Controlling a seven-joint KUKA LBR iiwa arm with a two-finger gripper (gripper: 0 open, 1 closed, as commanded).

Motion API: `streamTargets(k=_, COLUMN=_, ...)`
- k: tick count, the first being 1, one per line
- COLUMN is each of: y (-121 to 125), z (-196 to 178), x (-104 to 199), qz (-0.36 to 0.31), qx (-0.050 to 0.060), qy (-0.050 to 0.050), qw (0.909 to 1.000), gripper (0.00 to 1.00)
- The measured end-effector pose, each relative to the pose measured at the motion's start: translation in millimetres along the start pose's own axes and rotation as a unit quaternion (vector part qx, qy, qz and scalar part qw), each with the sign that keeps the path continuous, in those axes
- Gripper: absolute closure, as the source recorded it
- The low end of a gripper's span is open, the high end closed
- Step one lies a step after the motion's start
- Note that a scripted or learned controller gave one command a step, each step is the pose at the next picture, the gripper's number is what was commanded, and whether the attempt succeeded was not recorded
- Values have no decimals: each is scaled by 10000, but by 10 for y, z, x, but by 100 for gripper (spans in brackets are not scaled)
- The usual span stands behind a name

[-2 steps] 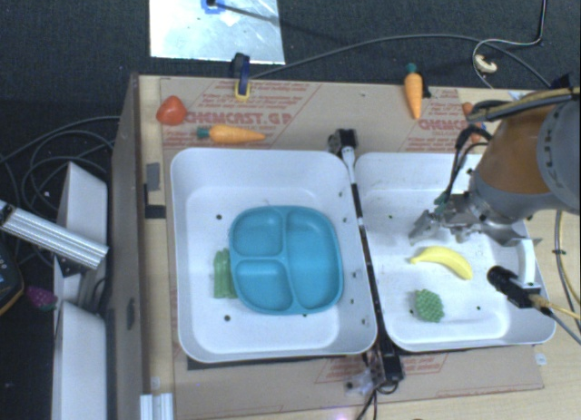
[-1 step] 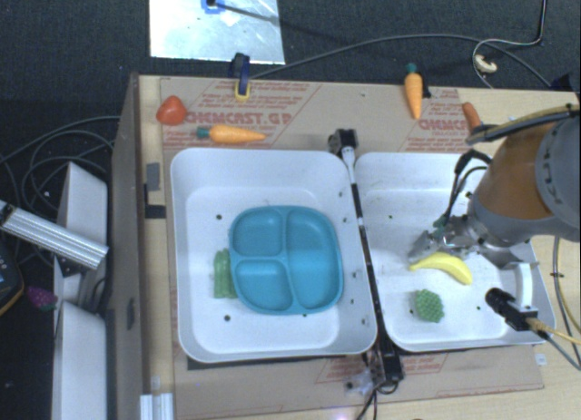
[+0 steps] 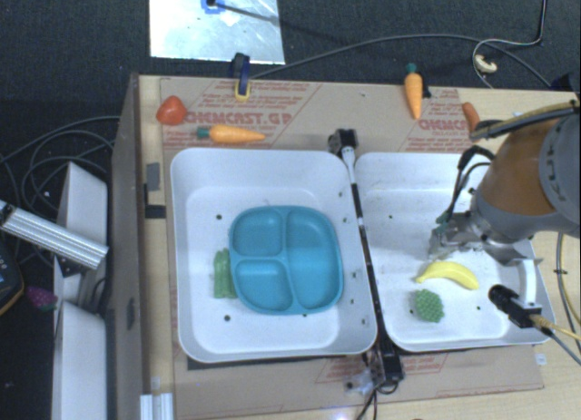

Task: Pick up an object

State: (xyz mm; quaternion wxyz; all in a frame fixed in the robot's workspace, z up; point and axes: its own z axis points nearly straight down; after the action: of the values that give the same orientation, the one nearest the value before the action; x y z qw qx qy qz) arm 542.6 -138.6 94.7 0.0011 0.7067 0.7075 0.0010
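We see the counter (image 3: 300, 114) carrying two shallow white bins side by side. The left bin (image 3: 195, 182) holds a blue divided plate (image 3: 283, 259) with a small green piece (image 3: 222, 275) touching its left edge. The right bin (image 3: 399, 182) is where the work is: the grey arm (image 3: 531, 169) with its orange band reaches in from the right and hangs low over the bin's middle.

The gripper (image 3: 447, 241) sits just above and to the left of a yellow banana (image 3: 448, 274), close to it, and we cannot tell whether it touches. Whether it is spread or closed we cannot tell from this slant, and nothing shows as held in it.

Just below the banana lies a green broccoli-like piece (image 3: 427, 305), near but apart. We judge the banana the likely target. To do the grasp well, we would centre over the banana's thick middle, turn the wrist so the closing line crosses its narrow width and not its curve, and descend until almost at the bin floor. We would keep clear of the green piece, and lift straight up.

On the counter beyond the bins lie two carrots (image 3: 234, 134) (image 3: 414, 92) and a red piece (image 3: 171, 111).
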Motion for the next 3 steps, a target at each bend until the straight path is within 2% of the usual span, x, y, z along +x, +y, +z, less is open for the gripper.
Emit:
streamTargets(k=1, y=-1, z=1, x=0, qz=-2, qx=1, qy=1, qw=10000, gripper=0)
streamTargets(k=2, y=875, z=100, x=-249, qz=-13, qx=-2, qy=-7, qw=10000, gripper=0)
streamTargets(k=3, y=237, z=103, x=-601, qz=3, qx=12, qy=-9, qw=10000, gripper=0)
